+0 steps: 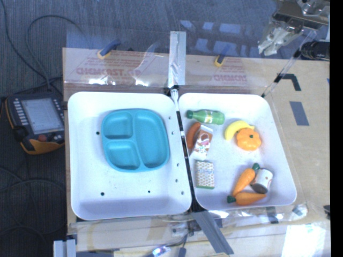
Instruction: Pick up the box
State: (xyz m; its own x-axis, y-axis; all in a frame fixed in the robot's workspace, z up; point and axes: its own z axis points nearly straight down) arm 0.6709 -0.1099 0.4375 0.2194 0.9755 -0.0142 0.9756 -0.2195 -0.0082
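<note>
Nearest, in the right bin (278, 143): two carrots (244, 180) beside a small can (262, 180), and the box (204, 174), patterned, flat near the left wall. Farther back, a small carton (202, 143) against a sausage (192, 135), then an orange (248, 140) touching a banana (236, 127), then a green bottle (206, 116) on its side. In the left bin (80, 186), a blue divided tray (134, 139). Farthest, claw (273, 43) hanging beyond the bins at upper right, well apart from the box; spread or pressed together, cannot tell.
</note>
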